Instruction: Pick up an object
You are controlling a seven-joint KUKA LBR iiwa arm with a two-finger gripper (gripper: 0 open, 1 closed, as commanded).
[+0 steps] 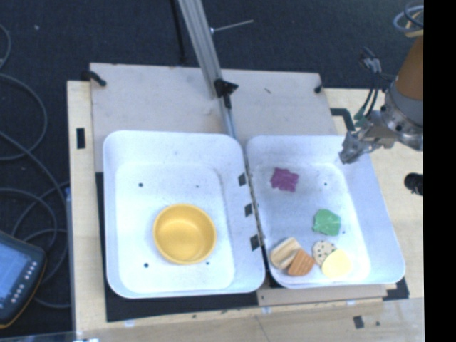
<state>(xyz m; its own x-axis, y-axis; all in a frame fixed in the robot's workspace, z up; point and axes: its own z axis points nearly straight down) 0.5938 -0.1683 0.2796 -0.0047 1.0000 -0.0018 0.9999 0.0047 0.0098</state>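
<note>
No legible text or markings.

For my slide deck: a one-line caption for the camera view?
Pincer poised over right bin's far corner; yellow bowl in left bin.

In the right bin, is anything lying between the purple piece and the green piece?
No. In the camera view, bare white bin floor separates the purple piece from the green piece.

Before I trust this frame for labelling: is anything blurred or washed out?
Camera view: soft overall; the right bin and left bin are bright with little surface detail; the tool is smeared, its outline unclear; the yellow bowl and purple piece read clearly.
</note>
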